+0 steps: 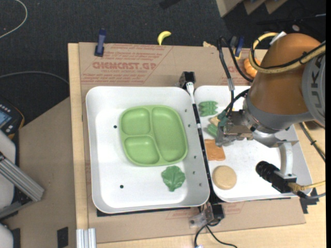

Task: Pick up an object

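Broccoli (173, 177), one, beside one green plate (153, 135), one cookie (225, 176), hand (221, 135) grip unclear

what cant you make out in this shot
1. Right bin: the arm covers its far and right part in the camera view.
2. Green piece: the end effector overlaps it, so its shape is unclear.
3. Orange thing past the right bin: mostly behind the arm.
4. Whether the end effector holds anything: too cluttered to tell.
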`<state>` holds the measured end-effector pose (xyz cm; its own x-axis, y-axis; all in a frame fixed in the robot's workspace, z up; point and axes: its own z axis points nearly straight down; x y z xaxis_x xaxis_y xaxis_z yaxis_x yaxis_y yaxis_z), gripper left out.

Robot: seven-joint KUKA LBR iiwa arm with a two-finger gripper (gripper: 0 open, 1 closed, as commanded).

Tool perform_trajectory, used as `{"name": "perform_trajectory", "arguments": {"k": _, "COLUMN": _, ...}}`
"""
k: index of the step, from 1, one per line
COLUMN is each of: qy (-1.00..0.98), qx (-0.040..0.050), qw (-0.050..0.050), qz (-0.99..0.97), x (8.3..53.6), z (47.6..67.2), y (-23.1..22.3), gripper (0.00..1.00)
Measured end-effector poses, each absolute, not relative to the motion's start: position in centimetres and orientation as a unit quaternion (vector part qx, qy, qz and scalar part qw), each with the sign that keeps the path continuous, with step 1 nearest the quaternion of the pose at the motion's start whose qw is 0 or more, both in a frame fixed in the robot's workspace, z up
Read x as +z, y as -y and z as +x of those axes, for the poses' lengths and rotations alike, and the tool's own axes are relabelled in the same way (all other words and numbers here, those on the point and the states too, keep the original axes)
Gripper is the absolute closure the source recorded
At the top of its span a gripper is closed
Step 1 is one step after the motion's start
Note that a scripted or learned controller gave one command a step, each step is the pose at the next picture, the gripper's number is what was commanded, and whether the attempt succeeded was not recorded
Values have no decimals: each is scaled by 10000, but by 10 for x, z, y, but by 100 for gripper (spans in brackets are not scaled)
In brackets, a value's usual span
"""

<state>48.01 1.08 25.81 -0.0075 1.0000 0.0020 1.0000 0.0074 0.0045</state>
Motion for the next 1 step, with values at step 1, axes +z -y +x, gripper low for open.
{"name": "perform_trajectory", "arguments": {"k": 1, "qy": -7096, "qx": 49, "qw": 33, "qz": 7046, "x": 364, "z": 480, "y": -54, "gripper": 100}}
